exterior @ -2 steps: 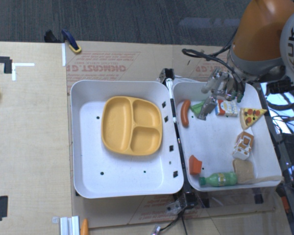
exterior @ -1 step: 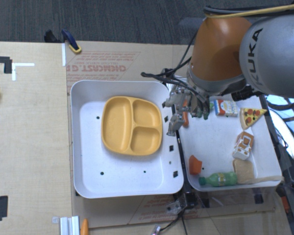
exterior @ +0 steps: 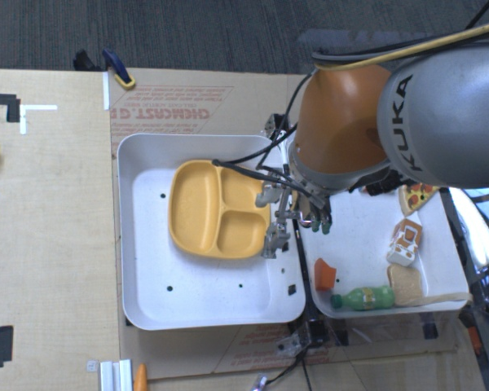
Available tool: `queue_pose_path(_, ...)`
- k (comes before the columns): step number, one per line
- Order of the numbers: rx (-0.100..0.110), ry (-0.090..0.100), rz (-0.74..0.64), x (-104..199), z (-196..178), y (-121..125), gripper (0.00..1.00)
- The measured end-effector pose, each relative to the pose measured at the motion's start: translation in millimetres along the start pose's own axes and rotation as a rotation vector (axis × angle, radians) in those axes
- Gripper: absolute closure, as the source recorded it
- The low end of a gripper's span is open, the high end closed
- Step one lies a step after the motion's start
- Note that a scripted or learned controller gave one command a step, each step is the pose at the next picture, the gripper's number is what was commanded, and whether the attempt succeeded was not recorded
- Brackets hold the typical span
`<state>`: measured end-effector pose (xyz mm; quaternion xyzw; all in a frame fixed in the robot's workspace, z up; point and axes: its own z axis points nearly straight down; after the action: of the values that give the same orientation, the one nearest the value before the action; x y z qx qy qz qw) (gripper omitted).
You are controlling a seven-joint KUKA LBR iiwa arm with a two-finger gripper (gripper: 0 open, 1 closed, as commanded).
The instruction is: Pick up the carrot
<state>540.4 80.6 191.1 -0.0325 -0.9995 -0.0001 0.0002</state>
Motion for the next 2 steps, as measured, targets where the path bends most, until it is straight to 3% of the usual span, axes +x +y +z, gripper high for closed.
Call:
queue_pose_path(1, -0.005, -0.020, -0.082, -72.8, 78.4, 54.6, 0.00)
queue_pose_path(2, 0.001, -0.014, -0.201, -20.6, 95.5, 99.0, 0.00)
